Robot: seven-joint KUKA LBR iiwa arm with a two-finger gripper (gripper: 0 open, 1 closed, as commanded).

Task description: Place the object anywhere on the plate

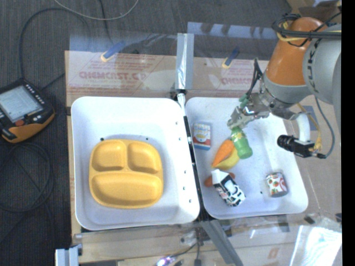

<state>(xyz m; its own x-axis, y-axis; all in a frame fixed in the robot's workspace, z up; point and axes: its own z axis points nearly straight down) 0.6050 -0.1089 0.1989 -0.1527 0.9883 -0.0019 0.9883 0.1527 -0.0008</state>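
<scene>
Plate lies unobstructed; toys crowd the right bin.

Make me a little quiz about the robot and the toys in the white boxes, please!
1. True or false: the yellow plate has three sections and sits in the left bin.
2. Which toy lies closest under the gripper?
A. the carrot
B. the small carton
C. the can
3. Fill in: the black-and-white cow toy lies in the ____ bin.

Key:
1. True
2. A
3. Right
</scene>
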